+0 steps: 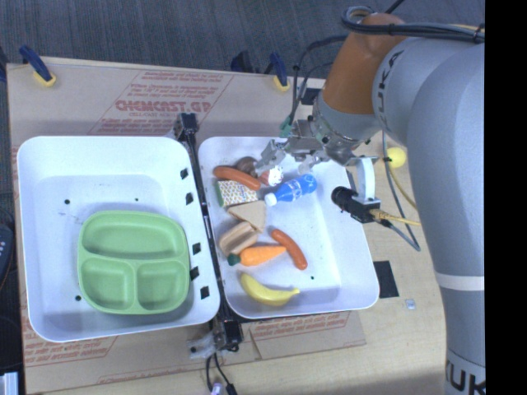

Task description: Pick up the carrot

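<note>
While the gripper [276, 164] is hovering over the right bin's [356, 253] far end, fingers undiscernible, one orange carrot [262, 255] with a green tip is lying between two sausages [290, 248] and one banana [268, 291].

Even, fairly bright overhead light falls across the two shallow white plastic bins [346, 245], whose floors glare slightly pale with soft shadows along their walls, while the picture is mildly soft and grainy, fine detail smearing around the grey metal two-finger gripper [276, 161].
</note>
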Available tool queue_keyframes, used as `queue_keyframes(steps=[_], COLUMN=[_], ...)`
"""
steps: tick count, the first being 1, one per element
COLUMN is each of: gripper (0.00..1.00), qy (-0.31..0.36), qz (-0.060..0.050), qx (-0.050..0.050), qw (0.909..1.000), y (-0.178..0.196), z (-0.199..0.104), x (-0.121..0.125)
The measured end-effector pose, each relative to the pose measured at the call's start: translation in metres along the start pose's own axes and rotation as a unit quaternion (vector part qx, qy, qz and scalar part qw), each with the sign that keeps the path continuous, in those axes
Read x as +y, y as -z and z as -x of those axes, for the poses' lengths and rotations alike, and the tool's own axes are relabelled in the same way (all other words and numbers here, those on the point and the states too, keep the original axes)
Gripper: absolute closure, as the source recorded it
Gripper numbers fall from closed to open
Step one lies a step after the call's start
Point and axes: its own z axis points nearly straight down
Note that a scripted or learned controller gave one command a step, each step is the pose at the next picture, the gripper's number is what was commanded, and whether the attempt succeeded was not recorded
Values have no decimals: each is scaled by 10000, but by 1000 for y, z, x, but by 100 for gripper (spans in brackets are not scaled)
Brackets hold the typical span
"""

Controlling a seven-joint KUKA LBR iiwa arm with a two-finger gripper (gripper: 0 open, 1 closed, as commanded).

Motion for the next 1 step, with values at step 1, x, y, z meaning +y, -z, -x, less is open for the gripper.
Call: queue_keyframes(steps=[1], gripper=[0], qy=[132], qz=[-5], qx=[-6], qw=[9999], y=[-12], z=[23], x=[-64])
